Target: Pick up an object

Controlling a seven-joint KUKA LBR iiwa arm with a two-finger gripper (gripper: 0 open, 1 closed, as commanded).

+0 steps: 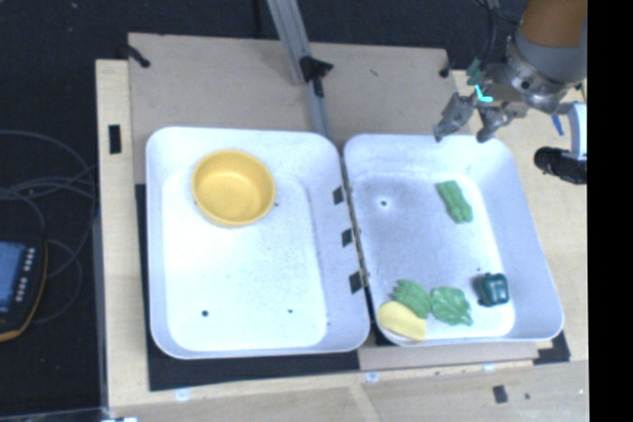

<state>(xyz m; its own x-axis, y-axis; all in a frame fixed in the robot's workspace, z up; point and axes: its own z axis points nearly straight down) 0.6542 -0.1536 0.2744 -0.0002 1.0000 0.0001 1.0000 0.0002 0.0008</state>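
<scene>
A: So, where is the gripper [462,130] sitting?

B: Upper right of the frame, over the top rim of the right bin [524,212]. Its two fingers [447,126] are spread apart with nothing between them.

A: And the things to pick?

B: All in the right bin. A long green piece [454,201] lies below the gripper, well apart from it. Along the bin's lower edge sit a yellow piece [401,319], touching a leafy green one [410,295], then a second green one [451,304] just beside that, and a small dark teal object [492,289] near the lower right corner.

A: The left bin [168,252]?

B: A yellow bowl [233,187] in its upper part
</scene>
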